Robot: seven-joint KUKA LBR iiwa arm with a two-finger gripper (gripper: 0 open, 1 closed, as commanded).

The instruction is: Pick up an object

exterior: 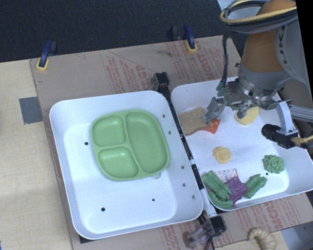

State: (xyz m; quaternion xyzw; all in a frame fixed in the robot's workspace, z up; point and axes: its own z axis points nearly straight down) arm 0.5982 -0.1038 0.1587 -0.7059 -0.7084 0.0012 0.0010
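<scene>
The grey arm with its orange band reaches in from the right and hangs over the far part of the right-hand shallow white bin [301,182]. Its gripper [229,104] points left and down, low over the bin floor; how far it is open cannot be told, and nothing can be seen held in it.

Just left of the gripper lies a flat tan bread-like slice [192,120], and at the gripper's near-left edge sits a small red wedge-shaped piece [212,126], touching or almost touching the slice. A pale yellow rounded piece [247,115] lies just to the right, under the wrist. Nearer, in the middle of the bin, rests a small yellow lumpy piece [222,154], apart from the gripper. At the near edge lie green bean pods with a purple piece [232,188], and a green broccoli floret [273,163] to the right.

The left white bin [82,215] holds a light green divided plate [130,144]. Both bins sit on the wooden worktop [19,193].
</scene>
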